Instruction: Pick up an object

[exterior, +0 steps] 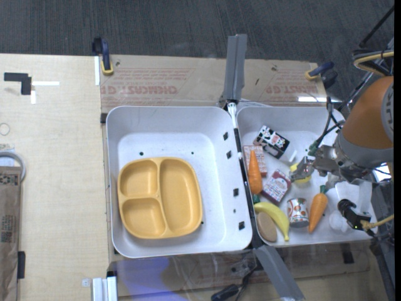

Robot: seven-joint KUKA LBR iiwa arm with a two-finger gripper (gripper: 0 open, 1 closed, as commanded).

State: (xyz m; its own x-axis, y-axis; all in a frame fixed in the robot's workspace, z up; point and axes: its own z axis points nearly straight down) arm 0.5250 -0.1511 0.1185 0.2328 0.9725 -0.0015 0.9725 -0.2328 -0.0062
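A yellow three-compartment plate [160, 197] is seen lying in the left white bin [119, 125]. Brown cardboard [188, 83] is laid behind both bins on the wooden bench [53, 187].

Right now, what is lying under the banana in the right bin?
Under the lower end of the banana lies a round brownish thing, flat on the floor of the right bin. The banana covers its upper edge, so I cannot tell what it is.

floor [156, 14]: dark grey carpet, far side of surface
surface [53, 187]: pale wood, w/ cardboard sheet [175, 83] under bins
light: even, soft
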